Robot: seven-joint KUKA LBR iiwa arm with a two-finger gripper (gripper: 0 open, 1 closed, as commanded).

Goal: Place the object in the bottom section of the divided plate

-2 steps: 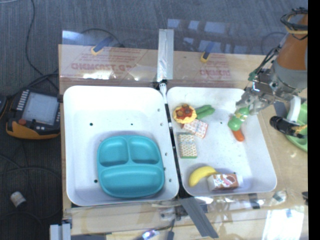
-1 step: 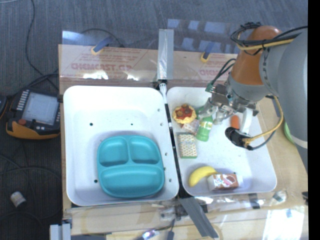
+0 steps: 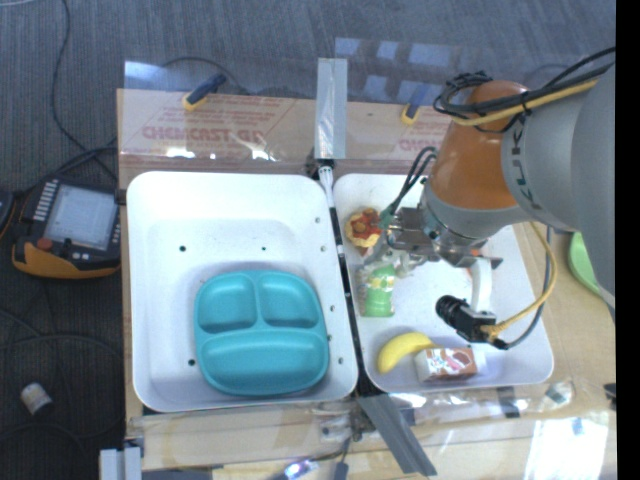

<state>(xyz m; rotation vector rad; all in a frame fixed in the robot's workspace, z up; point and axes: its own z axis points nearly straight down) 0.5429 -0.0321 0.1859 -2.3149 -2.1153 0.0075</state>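
Observation:
A teal divided plate (image 3: 262, 330) lies in the left bin (image 3: 160, 228), its large bottom section toward the front. In the right bin (image 3: 520, 308) lie a red and yellow toy food (image 3: 363, 226), a green bottle (image 3: 378, 292), a yellow banana (image 3: 403, 350) and a small brown carton (image 3: 447, 364). My gripper (image 3: 392, 255) reaches down from the orange-banded wrist (image 3: 478, 163), right above the top of the green bottle and beside the red and yellow toy. The gripper's body hides its tips.
The raised wall between the two bins (image 3: 340, 268) runs just left of the gripper. A black cable plug (image 3: 462, 316) hangs over the right bin near the banana and carton. A handheld pendant (image 3: 70, 226) lies on the floor at left.

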